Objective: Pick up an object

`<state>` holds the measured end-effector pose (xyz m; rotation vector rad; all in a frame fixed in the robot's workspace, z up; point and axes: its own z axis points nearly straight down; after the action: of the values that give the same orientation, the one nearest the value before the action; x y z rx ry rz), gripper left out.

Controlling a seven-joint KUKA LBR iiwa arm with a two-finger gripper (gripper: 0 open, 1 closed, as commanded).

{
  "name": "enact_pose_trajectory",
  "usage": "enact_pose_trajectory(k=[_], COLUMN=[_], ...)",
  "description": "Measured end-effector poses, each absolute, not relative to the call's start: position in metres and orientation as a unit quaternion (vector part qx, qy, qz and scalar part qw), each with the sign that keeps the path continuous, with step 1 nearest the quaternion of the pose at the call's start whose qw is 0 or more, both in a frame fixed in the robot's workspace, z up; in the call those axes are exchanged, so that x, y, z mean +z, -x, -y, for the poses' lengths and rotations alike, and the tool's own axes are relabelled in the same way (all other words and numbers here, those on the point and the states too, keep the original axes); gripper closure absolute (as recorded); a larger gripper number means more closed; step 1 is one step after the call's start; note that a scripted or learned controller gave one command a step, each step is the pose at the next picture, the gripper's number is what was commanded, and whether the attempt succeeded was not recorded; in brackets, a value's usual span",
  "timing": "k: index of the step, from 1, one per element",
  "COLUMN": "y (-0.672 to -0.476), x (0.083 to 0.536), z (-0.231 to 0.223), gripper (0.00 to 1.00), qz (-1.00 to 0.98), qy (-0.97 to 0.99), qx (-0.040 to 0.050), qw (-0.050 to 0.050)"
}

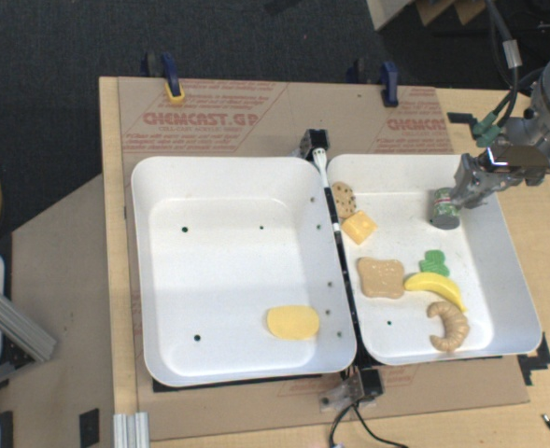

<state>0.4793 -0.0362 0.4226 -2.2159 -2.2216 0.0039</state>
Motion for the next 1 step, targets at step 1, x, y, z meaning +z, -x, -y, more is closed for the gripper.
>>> enact_pose_trajectory(k=[1], y=[-0.4798], x=[0.4691], z=[0.0118], gripper=[1.0], qz=[0.708], qy=[0.706], qx=[-0.0029], qw=[-0.003])
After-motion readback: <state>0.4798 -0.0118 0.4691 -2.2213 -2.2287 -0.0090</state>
